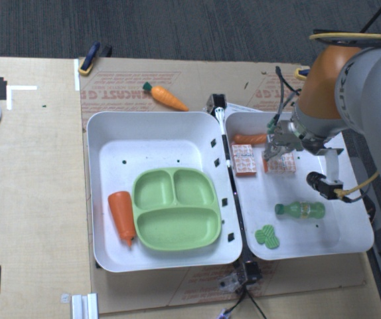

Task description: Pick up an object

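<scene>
Pincer [280,153] low in the right bin [350,241] over a red-patterned packet [282,165]; its grip I cannot tell

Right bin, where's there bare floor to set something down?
In the right bin, bare floor lies between the red-and-white box and the green bottle, and right of the green leaf-shaped piece along the near wall. The far end is crowded: box, orange piece and gripper.
</scene>
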{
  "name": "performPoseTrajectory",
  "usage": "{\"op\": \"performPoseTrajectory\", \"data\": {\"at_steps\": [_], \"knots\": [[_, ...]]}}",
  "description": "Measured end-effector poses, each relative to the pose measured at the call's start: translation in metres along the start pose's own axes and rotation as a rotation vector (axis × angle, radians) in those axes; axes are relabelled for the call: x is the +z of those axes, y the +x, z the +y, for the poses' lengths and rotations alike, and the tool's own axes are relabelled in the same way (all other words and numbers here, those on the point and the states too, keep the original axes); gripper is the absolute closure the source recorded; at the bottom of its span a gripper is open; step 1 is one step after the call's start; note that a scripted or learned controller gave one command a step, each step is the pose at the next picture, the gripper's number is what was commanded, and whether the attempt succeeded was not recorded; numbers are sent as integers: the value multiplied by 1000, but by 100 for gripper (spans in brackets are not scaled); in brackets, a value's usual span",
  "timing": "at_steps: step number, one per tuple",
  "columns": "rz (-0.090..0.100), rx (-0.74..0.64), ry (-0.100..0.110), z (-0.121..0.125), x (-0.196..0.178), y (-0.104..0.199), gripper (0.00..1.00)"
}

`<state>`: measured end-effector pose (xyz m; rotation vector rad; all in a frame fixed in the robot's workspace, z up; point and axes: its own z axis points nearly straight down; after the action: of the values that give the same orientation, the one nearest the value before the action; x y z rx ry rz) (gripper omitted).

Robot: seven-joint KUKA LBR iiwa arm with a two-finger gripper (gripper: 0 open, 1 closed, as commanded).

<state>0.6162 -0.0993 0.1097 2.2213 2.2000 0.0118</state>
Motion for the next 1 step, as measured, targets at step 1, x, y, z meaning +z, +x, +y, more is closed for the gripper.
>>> {"op": "performPoseTrajectory", "data": {"at_steps": [1], "knots": [[0, 0, 0, 0, 0, 0, 0]]}}
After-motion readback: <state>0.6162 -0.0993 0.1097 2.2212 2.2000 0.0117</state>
